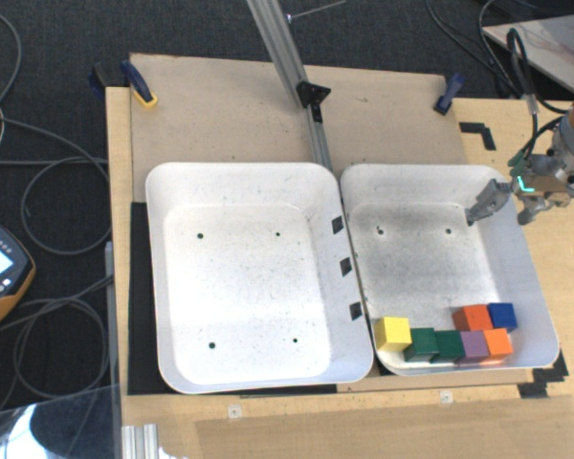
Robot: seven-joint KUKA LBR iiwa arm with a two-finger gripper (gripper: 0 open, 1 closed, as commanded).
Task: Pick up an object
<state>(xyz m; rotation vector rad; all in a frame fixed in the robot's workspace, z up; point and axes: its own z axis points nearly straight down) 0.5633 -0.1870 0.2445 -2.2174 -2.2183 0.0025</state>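
While my gripper (505,206) hangs spread open and holding nothing over the right bin's (517,247) far right edge, the blocks (450,335) sit clustered in that bin's near right corner, well apart.

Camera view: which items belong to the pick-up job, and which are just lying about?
Job:
gripper, open above the right bin
blocks in it: yellow block, green blocks, purple block, orange blocks, blue block

Lying about:
left bin
blue clamps
cables
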